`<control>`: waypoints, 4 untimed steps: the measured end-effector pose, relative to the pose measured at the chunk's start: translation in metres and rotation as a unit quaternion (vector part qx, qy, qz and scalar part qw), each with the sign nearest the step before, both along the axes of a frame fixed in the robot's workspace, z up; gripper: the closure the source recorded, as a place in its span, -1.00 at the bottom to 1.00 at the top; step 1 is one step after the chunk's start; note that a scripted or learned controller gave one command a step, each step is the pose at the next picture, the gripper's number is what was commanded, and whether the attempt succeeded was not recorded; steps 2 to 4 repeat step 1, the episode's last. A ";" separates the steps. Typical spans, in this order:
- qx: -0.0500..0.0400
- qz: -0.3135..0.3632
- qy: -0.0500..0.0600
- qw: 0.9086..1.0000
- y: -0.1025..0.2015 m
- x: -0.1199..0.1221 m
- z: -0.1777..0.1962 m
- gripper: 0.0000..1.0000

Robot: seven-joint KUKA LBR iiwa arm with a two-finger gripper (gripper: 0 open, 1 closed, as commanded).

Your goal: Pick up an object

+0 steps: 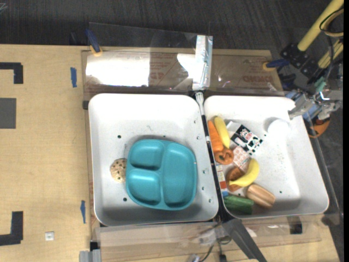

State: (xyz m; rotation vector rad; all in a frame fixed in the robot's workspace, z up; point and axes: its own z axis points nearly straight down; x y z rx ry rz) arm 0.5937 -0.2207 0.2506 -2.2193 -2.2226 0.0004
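Cardboard-brown bench [38,162] carries two white bins side by side. Left bin [103,111] holds a teal divided plate [161,173] with a cookie [118,169] touching its left edge. Right bin [289,168] has toy food crowded along its left wall: two bananas [246,174], a carrot [216,138], a cucumber [238,203], a bread roll [260,195]. At the far right edge the gripper [322,100] is above the bin corner; its state cannot be told

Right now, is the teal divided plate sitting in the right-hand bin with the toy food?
No, the teal divided plate lies in the left bin, beside a cookie; the toy food, bananas included, is in the right bin.
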 end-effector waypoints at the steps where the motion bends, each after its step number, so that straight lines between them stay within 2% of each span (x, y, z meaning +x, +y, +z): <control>1: 0.002 0.032 0.006 0.999 0.023 -0.098 -0.136 -1.00; 4: 0.002 0.032 0.006 0.999 0.023 -0.098 -0.136 -1.00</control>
